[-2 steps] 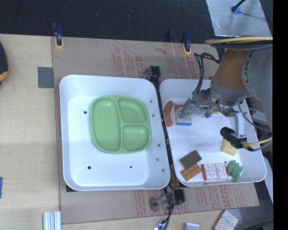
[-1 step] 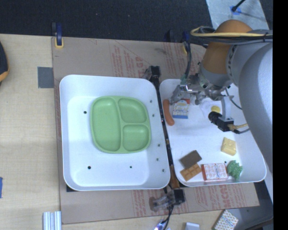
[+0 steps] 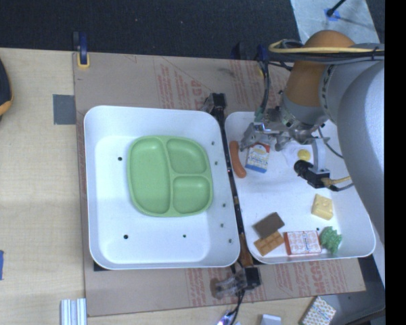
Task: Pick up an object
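Note:
My gripper (image 3: pixel 262 135) hangs low over the far left part of the right bin (image 3: pixel 352 202). Directly under and in front of it is a small white carton with blue and red print (image 3: pixel 258 160), its top partly covered by the gripper. Whether the carton is held is unclear. An orange-brown sausage (image 3: pixel 237 160) lies just left of the carton, along the bin's left wall.
The left bin (image 3: pixel 101 181) holds a green divided plate (image 3: pixel 169 175). The near end of the right bin has a yellow cheese wedge (image 3: pixel 322 206), a brown block (image 3: pixel 268 223), a tan wafer (image 3: pixel 270 242), a red-and-white box (image 3: pixel 302 243) and a green broccoli piece (image 3: pixel 331 238).

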Controlling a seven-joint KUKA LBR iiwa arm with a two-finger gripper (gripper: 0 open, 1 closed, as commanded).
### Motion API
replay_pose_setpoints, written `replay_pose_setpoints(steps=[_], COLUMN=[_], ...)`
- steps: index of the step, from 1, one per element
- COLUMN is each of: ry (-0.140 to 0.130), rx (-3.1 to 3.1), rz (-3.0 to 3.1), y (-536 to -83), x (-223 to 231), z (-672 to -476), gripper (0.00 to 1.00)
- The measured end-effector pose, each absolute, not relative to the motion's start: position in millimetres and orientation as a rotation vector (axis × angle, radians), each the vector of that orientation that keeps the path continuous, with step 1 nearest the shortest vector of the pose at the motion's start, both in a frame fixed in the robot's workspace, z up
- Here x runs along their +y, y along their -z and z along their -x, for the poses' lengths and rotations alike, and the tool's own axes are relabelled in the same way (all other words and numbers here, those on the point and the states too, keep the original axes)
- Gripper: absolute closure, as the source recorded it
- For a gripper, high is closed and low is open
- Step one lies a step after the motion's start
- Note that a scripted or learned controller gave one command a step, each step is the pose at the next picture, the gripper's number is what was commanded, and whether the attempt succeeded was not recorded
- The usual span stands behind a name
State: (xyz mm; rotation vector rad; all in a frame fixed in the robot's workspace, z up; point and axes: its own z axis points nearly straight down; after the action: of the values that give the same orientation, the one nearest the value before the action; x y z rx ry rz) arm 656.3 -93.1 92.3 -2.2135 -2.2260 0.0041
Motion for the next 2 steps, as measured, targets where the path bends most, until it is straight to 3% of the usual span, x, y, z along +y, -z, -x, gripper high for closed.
replay_pose_setpoints(steps=[2], ry=[-0.004], rx=[-2.223], rz=[2.217], y=[-92.3], x=[-98.4], z=[-656.4], gripper=[0.0])
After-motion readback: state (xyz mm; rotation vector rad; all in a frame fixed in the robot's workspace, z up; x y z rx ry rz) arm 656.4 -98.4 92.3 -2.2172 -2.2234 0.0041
